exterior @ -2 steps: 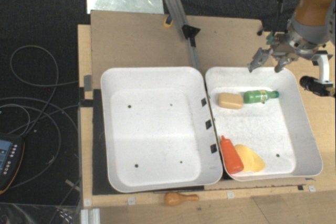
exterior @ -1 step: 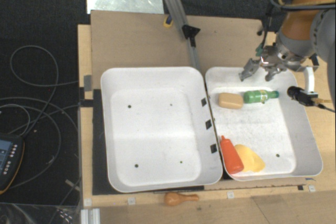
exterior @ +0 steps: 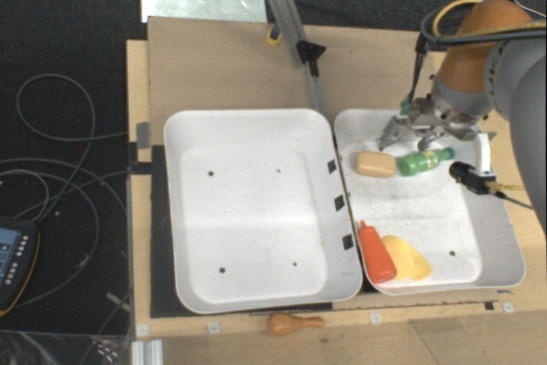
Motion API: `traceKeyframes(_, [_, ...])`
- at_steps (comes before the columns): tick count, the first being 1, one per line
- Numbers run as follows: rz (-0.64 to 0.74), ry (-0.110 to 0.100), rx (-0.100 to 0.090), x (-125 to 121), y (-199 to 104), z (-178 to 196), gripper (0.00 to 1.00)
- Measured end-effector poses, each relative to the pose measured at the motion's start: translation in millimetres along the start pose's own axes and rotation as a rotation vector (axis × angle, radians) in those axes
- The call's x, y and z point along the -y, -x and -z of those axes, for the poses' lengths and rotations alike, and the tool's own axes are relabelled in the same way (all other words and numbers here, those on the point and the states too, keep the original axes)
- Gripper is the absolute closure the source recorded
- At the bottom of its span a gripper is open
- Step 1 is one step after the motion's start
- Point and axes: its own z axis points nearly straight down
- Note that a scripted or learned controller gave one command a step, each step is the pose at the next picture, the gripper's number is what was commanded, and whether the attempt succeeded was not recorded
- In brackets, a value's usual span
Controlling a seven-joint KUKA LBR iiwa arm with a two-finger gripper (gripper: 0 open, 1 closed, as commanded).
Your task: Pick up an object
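In the right bin [exterior: 491, 265], a tan rounded block [exterior: 375, 164] and a green bottle [exterior: 424, 161] lie side by side near the back. A red bottle [exterior: 376, 251] and a yellow object [exterior: 409, 259] lie touching at the front left corner. My gripper [exterior: 411, 140] hangs over the back of this bin, just above and behind the tan block and the green bottle. Its grey fingers are spread open and hold nothing.
The left bin [exterior: 184, 209] lies beside the right one, their rims meeting in the middle. A small brown pear-shaped piece [exterior: 294, 322] lies on the bench in front of the bins. A grey pole [exterior: 282, 0] slants in from the back. Cables lie on the floor at left.
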Motion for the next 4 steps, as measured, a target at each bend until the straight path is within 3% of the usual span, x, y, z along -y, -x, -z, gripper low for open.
traceKeyframes(1, [0.002, 0.009, 0.002, -2.6, 0.5, 15.5, 1.0])
traceKeyframes(2, [0.0, 0.013, 0.002, 1.8, -2.0, 78.5, 1.0])
traceKeyframes(3, [0.002, 0.01, 0.002, 0.4, -1.8, 108.1, 1.0])
traceKeyframes(4, [0.005, 0.008, -0.001, 3.1, -46.4, 115.0, 1.0])
